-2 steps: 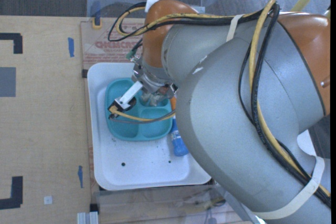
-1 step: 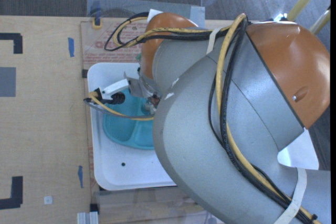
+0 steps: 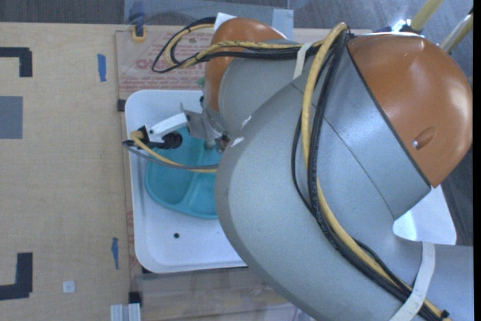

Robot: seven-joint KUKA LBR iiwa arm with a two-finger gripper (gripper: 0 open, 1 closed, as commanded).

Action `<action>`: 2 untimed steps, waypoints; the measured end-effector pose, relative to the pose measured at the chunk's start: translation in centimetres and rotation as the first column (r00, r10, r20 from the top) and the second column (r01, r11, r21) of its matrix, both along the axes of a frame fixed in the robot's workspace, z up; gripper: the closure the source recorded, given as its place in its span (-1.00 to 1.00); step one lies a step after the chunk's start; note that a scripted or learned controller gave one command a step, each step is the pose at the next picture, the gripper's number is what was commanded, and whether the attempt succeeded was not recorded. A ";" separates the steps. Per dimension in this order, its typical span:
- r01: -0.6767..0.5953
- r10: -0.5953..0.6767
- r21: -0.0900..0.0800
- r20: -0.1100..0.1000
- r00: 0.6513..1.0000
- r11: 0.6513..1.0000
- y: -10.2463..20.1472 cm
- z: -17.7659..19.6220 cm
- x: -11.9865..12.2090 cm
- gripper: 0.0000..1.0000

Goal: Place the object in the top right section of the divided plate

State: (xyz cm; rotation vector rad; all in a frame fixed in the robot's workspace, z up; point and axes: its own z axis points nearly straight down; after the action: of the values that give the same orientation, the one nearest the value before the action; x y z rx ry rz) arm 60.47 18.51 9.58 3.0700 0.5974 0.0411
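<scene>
Grey arm [image 3: 316,199], with its orange joint caps and yellow cabling, lies closest to the lens and covers the right and centre of the view; it reaches leftward over the white bin [image 3: 154,252] set on the wooden bench [image 3: 60,162]. The teal divided plate [image 3: 174,190] rests on the bin floor, its left and lower rim exposed and its right side passing under the wrist. One raised divider [image 3: 186,170] runs roughly left to right across the exposed part, marking off an upper portion from the larger lower well. The gripper [image 3: 203,134] hangs at the plate's upper edge, above and just right of that divider, close to the plate surface. Whether it is wide, narrow or carrying anything cannot be told, since the wrist housing overlaps it. For the same reason the whereabouts of the object to be placed cannot be told. A small dark speck [image 3: 176,237] on the bin floor below the plate is too small to identify. Key relation: the top right section probably lies directly under or slightly right of the gripper, beneath the wrist. If the object is in hand, the coming move likely needs only a short descent and little sideways travel.
</scene>
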 end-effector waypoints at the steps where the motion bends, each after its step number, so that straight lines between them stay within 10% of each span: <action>1: 0.004 -0.004 0.004 -0.005 1.000 1.000 0.0 0.9 0.0 1.00; 2: -0.273 0.272 -0.019 -0.015 0.962 0.962 2.0 -0.1 0.8 1.00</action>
State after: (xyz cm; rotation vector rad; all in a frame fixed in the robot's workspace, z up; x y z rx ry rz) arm 61.23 20.55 9.43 2.9450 1.0098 0.0187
